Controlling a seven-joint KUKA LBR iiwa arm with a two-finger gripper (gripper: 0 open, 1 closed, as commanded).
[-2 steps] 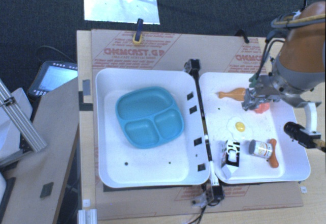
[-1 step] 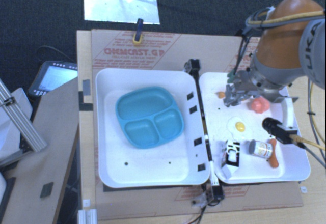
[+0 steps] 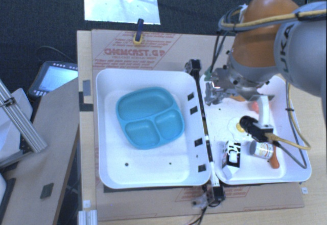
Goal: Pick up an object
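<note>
My gripper (image 3: 211, 94) hangs low over the far left part of the right bin (image 3: 299, 170), close to the divider between the bins. No object shows in its grasp. In the right bin lie a black-and-white packet (image 3: 232, 155) at the front left, a small jar with a white label (image 3: 262, 150), an orange stick (image 3: 275, 160) beside the jar, a white tube (image 3: 264, 110) and a flat yellow piece (image 3: 239, 128). An orange item (image 3: 239, 98) peeks out under the wrist, partly hidden.
The left bin (image 3: 104, 167) holds a blue divided plate (image 3: 150, 117). Black clips line the divider (image 3: 200, 116) between the bins. The arm's grey and orange body covers the right bin's far side. A tablet (image 3: 51, 80) lies off the bench at left.
</note>
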